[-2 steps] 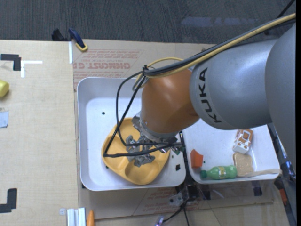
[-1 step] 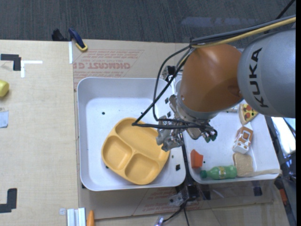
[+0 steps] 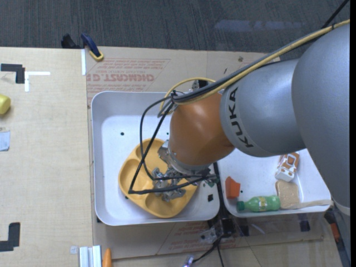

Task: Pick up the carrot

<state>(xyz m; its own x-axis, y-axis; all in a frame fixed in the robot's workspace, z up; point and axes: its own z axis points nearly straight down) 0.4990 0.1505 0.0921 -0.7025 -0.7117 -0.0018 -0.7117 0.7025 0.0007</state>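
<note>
The gripper [image 3: 169, 183] hangs over the yellow divided plate [image 3: 133, 174] in the left bin [image 3: 105, 149]; its grip state cannot be told. The carrot [image 3: 232, 187], a short orange piece, lies just rightward in the right bin [image 3: 261, 218]

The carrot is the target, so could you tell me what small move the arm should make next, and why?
Probably lift and swing toward the right bin: the gripper sits low over the yellow plate in the left bin, while the orange carrot lies beside the green bottle.
</note>
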